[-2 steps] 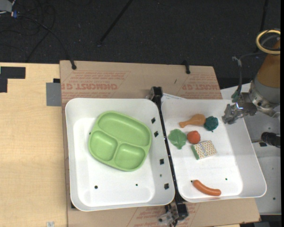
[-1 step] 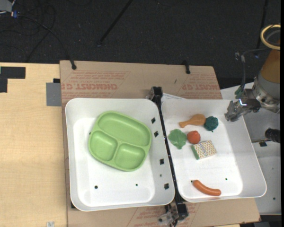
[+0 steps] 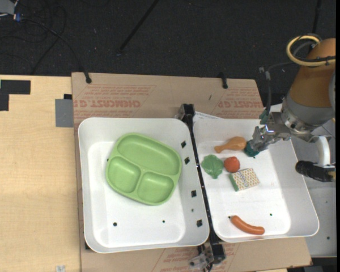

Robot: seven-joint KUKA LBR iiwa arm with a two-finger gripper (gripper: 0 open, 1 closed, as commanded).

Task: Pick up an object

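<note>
Five toys lie in the right bin [image 3: 306,222], and we judge this the approach: our gripper [image 3: 255,146] hangs just beside the chicken leg [image 3: 231,145], jaw state impossible to tell, needing to drop and close.

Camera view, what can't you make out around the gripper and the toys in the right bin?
- Gripper: small and dark in the camera view; whether its fingers are open or shut is unreadable.
- Dark green thing at its tip: too small to identify, or to tell if it is gripped.
- Patterned block: its print is too fine to read.
- Orange drumstick-shaped toy: its right end meets the gripper; contact unclear.
</note>
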